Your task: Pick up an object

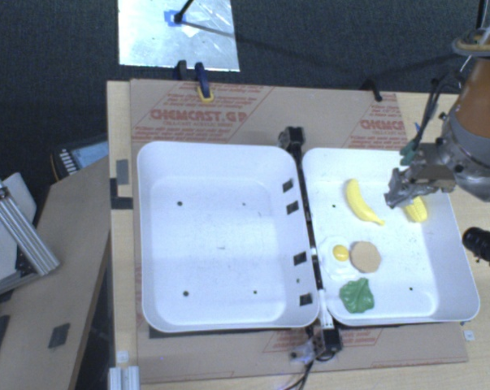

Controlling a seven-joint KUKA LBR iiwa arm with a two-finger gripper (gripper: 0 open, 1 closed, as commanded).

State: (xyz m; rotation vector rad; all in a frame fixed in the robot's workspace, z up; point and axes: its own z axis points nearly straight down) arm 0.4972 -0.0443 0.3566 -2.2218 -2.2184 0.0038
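A small yellow thing lies in the right bin, touching the gripper just above it. I cannot tell what the gripper is doing. A banana lies close by. Nearer me sit a fried egg, a round cookie and a green leaf.

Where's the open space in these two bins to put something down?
The left bin has its whole floor bare between its walls. In the right bin, bare floor lies along the near right corner, right of the green piece. It is crowded around the banana, fried egg, cookie and the end effector.
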